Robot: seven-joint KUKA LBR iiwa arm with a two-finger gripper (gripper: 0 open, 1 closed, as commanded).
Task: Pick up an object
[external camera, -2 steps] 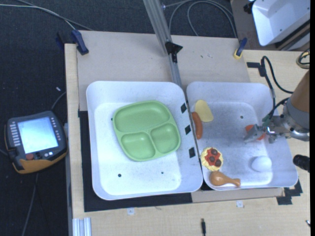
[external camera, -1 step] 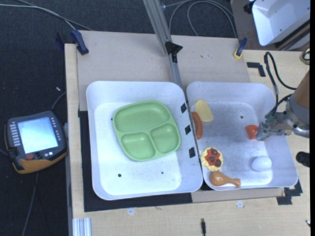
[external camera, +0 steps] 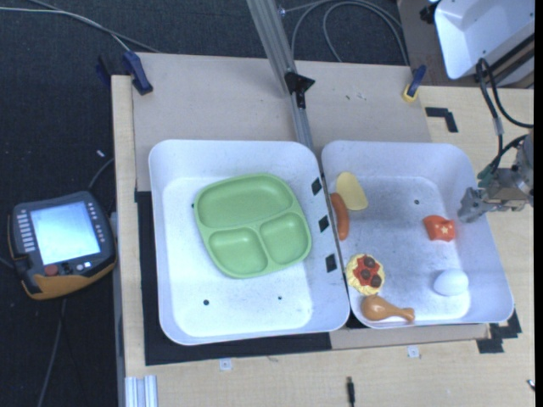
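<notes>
In the right bin, a drumstick lies nearest, then a white egg and pizza slice. Farther, a red piece sits just left of the pincer, which holds nothing.

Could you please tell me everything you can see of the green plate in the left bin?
The green plate is a pale green, plastic-looking tray with rounded corners and a raised rim, divided into three compartments: one large across its upper part and two smaller ones below. It lies flat, turned at a slight angle, on the floor of the left bin, toward that bin's upper middle. Nothing rests in its compartments, and no other object touches it.
</notes>
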